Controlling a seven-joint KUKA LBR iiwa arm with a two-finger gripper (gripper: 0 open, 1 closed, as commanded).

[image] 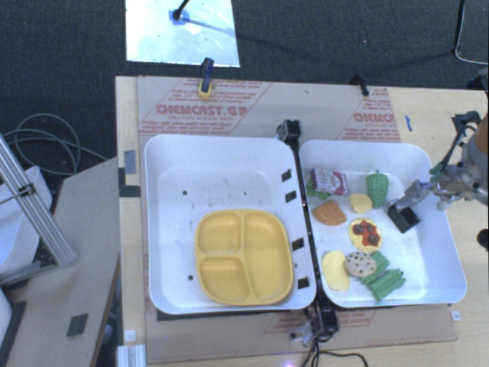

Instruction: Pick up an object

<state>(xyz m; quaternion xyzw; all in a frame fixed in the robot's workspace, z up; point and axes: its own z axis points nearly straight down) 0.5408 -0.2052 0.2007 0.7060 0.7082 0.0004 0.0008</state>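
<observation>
The right bin [439, 260] holds several toy foods. A red-and-white packet [328, 180] and a green vegetable [377, 184] lie near its far wall. Below them sit a small yellow piece [361, 202], an orange wedge [330, 213] and a yellow disc with red topping [365, 234]. Toward the front lie a pale yellow oval [335, 270], a speckled cookie [357, 264] and green pods [384, 281]. My gripper [439, 188] hangs over the right bin's right side, right of the green vegetable and apart from all the foods. I see nothing held in it.
The left bin [172, 205] bears a yellow divided plate [244, 256]. Both bins rest on a cardboard sheet [229, 105] on the bench. A metal plate [181, 21] lies on the dark floor beyond. Black clips line the wall between the bins.
</observation>
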